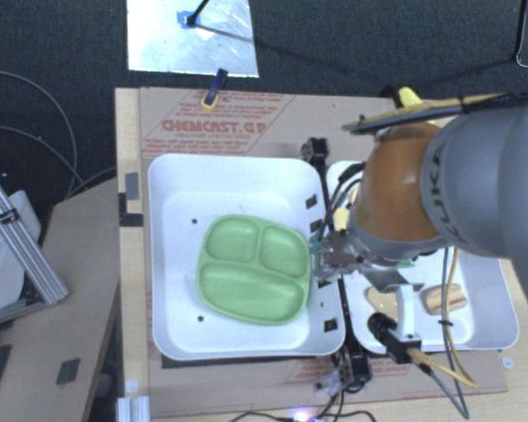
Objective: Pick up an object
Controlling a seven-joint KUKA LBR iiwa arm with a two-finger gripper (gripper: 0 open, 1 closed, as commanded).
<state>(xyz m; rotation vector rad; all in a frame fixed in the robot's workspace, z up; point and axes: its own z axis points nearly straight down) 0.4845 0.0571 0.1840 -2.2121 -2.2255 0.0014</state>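
Note:
A green divided plate (255,269) lies in the left white bin (180,192), right of its middle. The arm's grey wrist with its orange band (396,192) hangs over the right bin (497,323) and hides most of it. My gripper (327,258) reaches down at the divide between the two bins, just beside the plate's right rim. A tan block (446,299) and a flat tan piece (383,300) lie in the right bin's near part, below the wrist. I see nothing held.
A yellow and black cable (422,359) trails from the arm over the right bin's front edge. Black clips (315,150) sit along the divider between the bins. A cardboard sheet (220,121) lies under the bins, and a metal frame (18,244) stands at left.

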